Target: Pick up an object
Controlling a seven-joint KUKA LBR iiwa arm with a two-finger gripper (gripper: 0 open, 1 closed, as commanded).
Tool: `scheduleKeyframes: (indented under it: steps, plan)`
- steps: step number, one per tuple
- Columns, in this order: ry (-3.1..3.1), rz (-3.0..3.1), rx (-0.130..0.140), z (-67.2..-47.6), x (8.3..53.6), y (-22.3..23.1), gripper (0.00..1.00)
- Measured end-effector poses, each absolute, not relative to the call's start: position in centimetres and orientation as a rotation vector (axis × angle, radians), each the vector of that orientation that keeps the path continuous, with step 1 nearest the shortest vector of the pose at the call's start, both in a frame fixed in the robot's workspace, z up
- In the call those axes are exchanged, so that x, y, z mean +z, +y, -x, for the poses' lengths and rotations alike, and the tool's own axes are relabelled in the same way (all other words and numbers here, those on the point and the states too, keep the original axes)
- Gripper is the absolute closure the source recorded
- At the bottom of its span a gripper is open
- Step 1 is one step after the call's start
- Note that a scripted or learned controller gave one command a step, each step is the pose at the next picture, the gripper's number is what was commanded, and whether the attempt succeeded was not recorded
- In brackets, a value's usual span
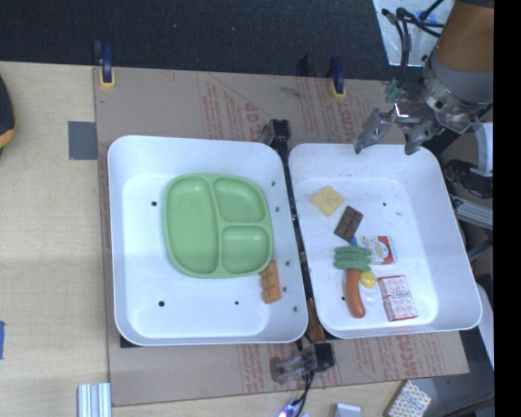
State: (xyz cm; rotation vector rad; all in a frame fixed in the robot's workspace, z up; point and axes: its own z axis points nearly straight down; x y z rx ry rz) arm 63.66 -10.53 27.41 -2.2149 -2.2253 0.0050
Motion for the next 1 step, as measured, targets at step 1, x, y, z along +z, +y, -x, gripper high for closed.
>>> scheduleKeyframes:
  steps: [1]
  plan:
    - [-2.212,2.205,0.022,-55.24,11.31,-10.15,0.0]
